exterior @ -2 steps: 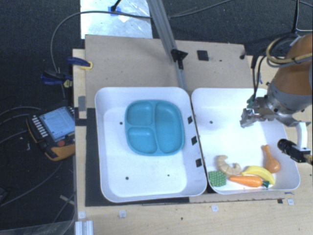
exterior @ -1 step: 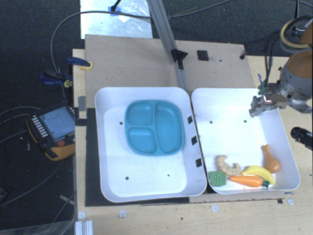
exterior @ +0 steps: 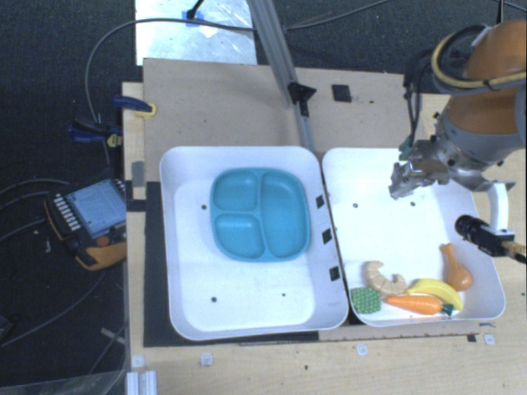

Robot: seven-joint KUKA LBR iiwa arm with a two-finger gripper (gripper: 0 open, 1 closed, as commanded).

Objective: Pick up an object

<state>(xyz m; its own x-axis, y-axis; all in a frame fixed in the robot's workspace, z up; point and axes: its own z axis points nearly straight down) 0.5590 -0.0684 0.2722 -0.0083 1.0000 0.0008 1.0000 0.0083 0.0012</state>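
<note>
Arm (exterior: 486, 89): one unit, entering at the frame's 3 o'clock edge. Upper housing is rounded, with a glossy orange band; the section below it is smooth grey with a soft sheen. A black cable loops at the housing's 9 o'clock side, edged by a thin yellowish ring. Gripper (exterior: 405, 183): metallic grey, compact and blocky, with dark recesses. A white bracket sits at the wrist's 5 o'clock, ending in a black cylindrical fitting.
</note>
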